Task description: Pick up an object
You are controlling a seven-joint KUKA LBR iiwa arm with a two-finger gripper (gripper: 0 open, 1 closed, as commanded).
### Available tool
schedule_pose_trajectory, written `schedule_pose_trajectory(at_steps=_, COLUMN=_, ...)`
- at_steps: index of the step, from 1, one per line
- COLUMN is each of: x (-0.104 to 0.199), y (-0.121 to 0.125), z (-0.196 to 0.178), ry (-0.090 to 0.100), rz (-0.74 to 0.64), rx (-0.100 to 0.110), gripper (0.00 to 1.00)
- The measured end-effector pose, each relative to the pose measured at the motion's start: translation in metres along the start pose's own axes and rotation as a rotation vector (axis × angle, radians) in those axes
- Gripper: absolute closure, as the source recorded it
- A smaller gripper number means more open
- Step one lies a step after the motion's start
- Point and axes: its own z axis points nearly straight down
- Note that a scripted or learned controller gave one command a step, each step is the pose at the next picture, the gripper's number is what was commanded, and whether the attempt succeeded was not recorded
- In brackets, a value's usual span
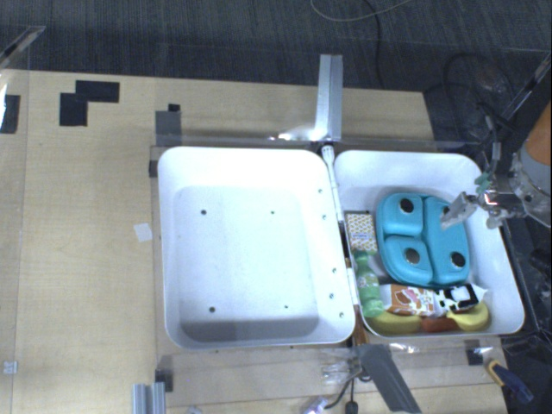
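Observation:
My gripper (474,215) hangs over the right side of the right bin (514,293), reaching in from the right. Its fingers are spread apart with nothing between them; one fingertip (454,213) is over the upper right part of a turquoise moulded tray (417,238). That tray has rounded pockets and lies in the middle of the bin. Along the bin's left wall lie a patterned box (360,228) and a green bottle (368,284). A yellow banana (467,320) and an orange snack packet (414,300) lie at the near edge.
The left bin (246,317) is a shallow white tub right beside the right one. A metal post (330,97) rises behind the seam between the bins. Cables and the arm's base crowd the right edge.

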Motion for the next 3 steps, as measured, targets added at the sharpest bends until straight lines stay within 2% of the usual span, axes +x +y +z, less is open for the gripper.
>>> schedule_pose_trajectory(at_steps=1, x=0.015, y=0.037, z=0.082, ry=-0.008, rz=-0.091, rx=-0.025, gripper=0.00)
schedule_pose_trajectory(at_steps=2, x=0.025, y=0.066, z=0.096, ry=-0.012, rz=-0.227, rx=-0.008, gripper=0.00)
schedule_pose_trajectory(at_steps=3, x=0.025, y=0.070, z=0.083, ry=-0.016, rz=-0.230, rx=-0.017, gripper=1.00)
